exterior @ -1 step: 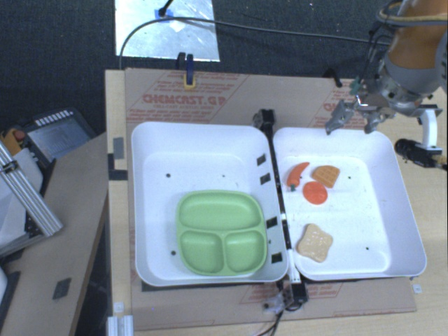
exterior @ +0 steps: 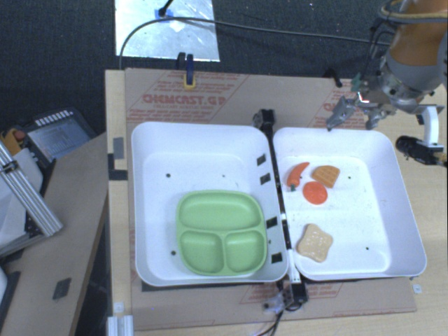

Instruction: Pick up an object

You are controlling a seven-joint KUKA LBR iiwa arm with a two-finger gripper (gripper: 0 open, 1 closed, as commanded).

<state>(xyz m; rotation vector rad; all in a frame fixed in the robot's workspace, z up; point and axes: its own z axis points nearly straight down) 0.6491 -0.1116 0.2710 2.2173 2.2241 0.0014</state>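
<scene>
- Tan cracker-like piece (exterior: 314,243) lies lower centre-right, in the right bin (exterior: 399,208).
- Red disc (exterior: 315,193), orange piece (exterior: 325,175), red pepper (exterior: 297,174) cluster above it.
- Gripper (exterior: 358,113), fingers spread, hovers over the bin's upper rim, holding nothing.
- Advice: descend centred on one isolated piece.

Floor: dark carpet (exterior: 56,40) lay around the setup, speckled with pale flecks.
Worktop: a brown board (exterior: 210,96) printed with red lettering lay under the bins.
Metal sheet: a shiny square plate (exterior: 166,18) lay on the carpet behind the board.
Cable: a thin black cable (exterior: 280,30) crossed the carpet.
Side table: a tan surface (exterior: 63,208) at left carried what may have been a small grey device (exterior: 59,135).
Light: even, soft.
</scene>
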